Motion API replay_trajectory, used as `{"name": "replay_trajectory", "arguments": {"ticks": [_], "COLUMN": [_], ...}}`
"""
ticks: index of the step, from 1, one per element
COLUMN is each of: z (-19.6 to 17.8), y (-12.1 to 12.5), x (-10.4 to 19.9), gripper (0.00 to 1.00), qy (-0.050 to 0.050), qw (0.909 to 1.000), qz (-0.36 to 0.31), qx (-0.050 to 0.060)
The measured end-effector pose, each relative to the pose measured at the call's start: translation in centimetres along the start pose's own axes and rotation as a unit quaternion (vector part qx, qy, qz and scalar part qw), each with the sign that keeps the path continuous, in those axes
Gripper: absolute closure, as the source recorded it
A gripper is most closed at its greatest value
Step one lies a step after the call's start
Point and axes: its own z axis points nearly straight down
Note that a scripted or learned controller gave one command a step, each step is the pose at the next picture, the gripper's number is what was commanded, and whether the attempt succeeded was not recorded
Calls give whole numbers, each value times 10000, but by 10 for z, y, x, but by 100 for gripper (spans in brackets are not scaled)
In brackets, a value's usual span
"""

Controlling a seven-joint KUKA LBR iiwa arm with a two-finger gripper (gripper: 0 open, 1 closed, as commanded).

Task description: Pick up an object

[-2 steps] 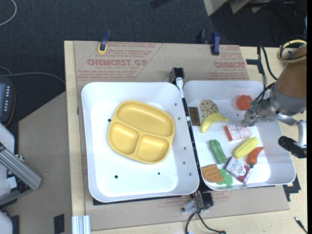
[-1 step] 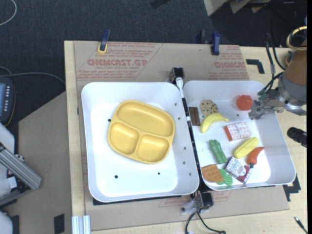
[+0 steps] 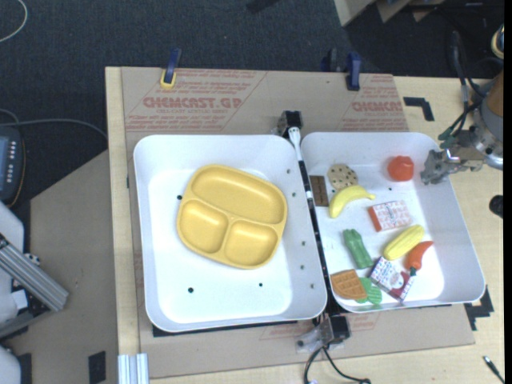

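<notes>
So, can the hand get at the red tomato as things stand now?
Probably yes. The hand sits at the right bin's right rim, and the red tomato lies just beside it, with bare floor around and nothing between them.

left bin (image 3: 160, 214) roomy around the yellow tray (image 3: 232, 215), right bin (image 3: 456, 214) crowded low down, open strip near tomato (image 3: 401, 167)

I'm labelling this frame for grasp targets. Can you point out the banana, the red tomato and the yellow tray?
banana (image 3: 349, 199): camera view, middle of its curved body, right bin.
red tomato (image 3: 401, 167): camera view, centre of its top, right bin.
yellow tray (image 3: 233, 187): camera view, floor of its long upper compartment, left bin.
</notes>
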Motion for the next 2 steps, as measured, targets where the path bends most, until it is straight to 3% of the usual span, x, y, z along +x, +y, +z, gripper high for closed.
{"name": "replay_trajectory", "arguments": {"ticks": [1, 2], "z": [-20, -27], "y": [1, 2], "x": [0, 51], "gripper": [100, 100], "qy": [3, 25], "qw": [10000, 10000], "qz": [2, -17], "qx": [12, 40]}}
